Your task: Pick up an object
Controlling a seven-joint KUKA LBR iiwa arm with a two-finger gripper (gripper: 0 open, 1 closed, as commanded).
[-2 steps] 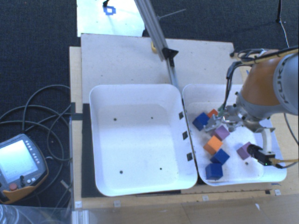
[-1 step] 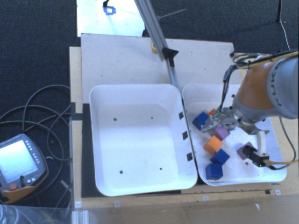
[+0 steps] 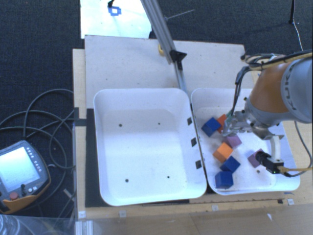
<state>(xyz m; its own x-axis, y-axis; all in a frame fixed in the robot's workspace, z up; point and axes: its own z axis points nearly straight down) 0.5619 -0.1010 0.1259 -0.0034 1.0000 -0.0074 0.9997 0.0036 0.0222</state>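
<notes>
The gripper (image 3: 234, 126) hangs low over the right bin (image 3: 288, 182), likely lining up on the purple block (image 3: 234, 140) just below it; whether its fingers are spread or pressed together cannot be told. Blue blocks (image 3: 211, 127), an orange block (image 3: 223, 152) and another purple one crowd close, complicating a clean grasp.

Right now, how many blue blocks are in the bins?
3, all in the right bin: one blue block near its upper left, one lower down, one by the front rim. The arm may hide others.
</notes>
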